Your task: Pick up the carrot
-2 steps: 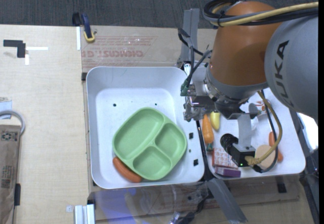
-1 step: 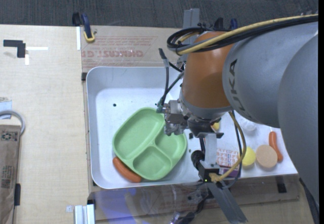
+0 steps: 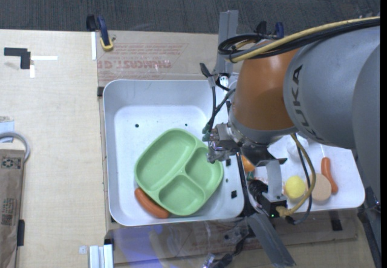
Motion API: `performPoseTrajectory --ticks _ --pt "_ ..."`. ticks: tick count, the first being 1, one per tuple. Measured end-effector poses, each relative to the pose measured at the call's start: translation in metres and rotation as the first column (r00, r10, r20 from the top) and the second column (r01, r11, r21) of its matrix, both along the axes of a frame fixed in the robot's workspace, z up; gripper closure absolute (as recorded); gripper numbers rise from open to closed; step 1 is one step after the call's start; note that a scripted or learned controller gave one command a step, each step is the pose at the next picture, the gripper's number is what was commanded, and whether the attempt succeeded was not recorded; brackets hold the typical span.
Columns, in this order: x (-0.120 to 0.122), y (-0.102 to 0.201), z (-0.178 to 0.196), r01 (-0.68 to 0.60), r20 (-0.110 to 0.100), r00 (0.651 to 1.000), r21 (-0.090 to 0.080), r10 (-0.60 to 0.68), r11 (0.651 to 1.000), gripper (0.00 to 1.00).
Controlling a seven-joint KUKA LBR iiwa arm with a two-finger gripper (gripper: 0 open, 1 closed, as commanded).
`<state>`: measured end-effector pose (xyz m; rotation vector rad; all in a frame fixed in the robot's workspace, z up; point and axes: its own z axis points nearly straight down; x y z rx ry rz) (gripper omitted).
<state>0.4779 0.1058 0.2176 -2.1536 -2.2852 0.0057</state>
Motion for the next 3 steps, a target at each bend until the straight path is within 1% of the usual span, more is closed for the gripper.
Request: performPoseTrajectory --ticks 1,2,3 --pt "0.0 0.03 0.003 -0.119 0.0 0.993 0.0 0.119 0.993 1.0" --pt "-0.001 0.074 -0.005 -0.297 -0.001 0.955 0.0 0.297 0.955 1.0" --pt "0.032 0.082 0.082 -0.376 0.002 0.927 0.0 0.376 0.927 1.0"
